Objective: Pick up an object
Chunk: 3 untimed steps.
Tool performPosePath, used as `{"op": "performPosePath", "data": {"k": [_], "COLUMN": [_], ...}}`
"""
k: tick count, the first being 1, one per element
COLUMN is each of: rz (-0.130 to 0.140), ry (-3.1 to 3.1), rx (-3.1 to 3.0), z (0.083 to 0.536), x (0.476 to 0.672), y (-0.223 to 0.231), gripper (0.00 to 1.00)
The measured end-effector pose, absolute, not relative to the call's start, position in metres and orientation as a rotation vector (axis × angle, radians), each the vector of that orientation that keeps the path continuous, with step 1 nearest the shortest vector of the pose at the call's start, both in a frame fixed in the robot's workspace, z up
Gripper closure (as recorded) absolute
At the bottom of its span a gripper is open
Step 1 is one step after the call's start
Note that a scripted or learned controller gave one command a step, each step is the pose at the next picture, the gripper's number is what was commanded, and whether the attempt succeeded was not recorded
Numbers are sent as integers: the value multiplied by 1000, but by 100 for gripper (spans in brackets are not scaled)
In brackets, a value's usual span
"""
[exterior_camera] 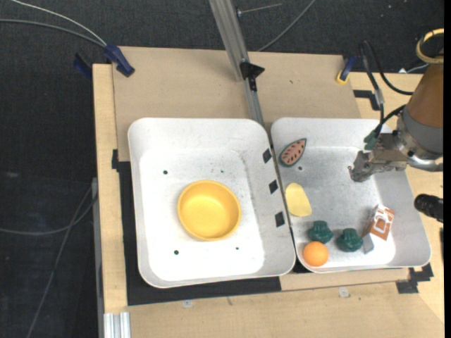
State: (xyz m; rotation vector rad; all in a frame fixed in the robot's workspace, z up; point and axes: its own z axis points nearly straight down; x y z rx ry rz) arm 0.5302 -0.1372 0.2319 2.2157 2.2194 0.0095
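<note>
At 9 o'clock w/in the left bin (148, 189) sits a yellow bowl (208, 209), biggest item. Right bin (416, 252) holds the rest: pale yellow piece (298, 200) at 9, leaf-shaped toy (292, 151) at 11, orange-white carton (381, 224) at 4, two green toys (320, 231) (348, 240) and an orange ball (316, 253) at 6. Gripper (361, 167) hangs at 2 o'clock over bare floor, nothing in it; can't tell how far it's parted. Approach step, prob. Next: shift toward carton, descend.

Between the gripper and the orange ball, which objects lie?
In the camera view, between gripper and orange ball lies bare bin floor, then a green piece.
</note>
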Motion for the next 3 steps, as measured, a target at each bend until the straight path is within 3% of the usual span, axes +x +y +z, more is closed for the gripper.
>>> {"op": "performPosePath", "data": {"k": [1, 3], "rz": [8, 6], "ry": [2220, 2226], "rx": [2216, 2213], "z": [285, 282], "x": [531, 559], "y": [-137, -43], "gripper": [100, 100]}}
